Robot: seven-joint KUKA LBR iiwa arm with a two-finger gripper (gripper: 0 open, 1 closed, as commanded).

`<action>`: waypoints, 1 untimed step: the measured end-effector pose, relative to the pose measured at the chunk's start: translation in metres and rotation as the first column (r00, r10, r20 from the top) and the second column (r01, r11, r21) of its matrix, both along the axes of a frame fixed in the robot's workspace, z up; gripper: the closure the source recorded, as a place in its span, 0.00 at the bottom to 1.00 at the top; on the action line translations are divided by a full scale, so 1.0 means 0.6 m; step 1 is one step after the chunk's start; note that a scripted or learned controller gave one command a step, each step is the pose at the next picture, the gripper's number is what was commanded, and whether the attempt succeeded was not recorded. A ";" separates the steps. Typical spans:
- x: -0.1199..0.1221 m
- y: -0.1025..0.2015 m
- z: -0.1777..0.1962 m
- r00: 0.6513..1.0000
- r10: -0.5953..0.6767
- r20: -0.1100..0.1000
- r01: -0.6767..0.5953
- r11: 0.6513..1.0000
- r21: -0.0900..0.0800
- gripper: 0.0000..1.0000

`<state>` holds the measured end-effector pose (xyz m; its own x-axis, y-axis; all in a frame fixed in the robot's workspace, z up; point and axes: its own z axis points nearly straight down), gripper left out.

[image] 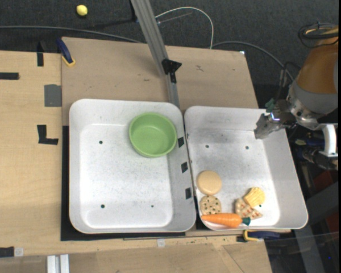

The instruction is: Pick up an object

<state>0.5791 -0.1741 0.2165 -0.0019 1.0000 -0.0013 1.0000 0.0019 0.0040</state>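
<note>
- Two white bins sit side by side on a light wooden bench: the left bin [85, 209] and the right bin [284, 169].
- Toy food lies in the near part of the right bin. A round bun [209, 182] sits just above a dotted cookie [209, 203].
- An orange carrot [221, 220] lies flat along the near wall, just under the cookie.
- A yellow corn piece [254, 197] and a pizza slice [248, 210] lie close together to the right of the cookie.
- A green bowl [153, 134] stands upright in the left bin, near its far right corner.
- The gripper [265, 126] hangs over the far right edge of the right bin, well apart from the food. It holds nothing; how wide it is cannot be told.
- A small yellow ball [82, 9] lies on the dark floor behind the bench.
</note>
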 end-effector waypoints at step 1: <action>0.000 0.001 0.018 1.000 0.000 -0.004 0.000 1.000 0.002 1.00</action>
<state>0.5792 -0.1736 0.2275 -0.0015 1.0000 0.0004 1.0000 0.0015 -0.0004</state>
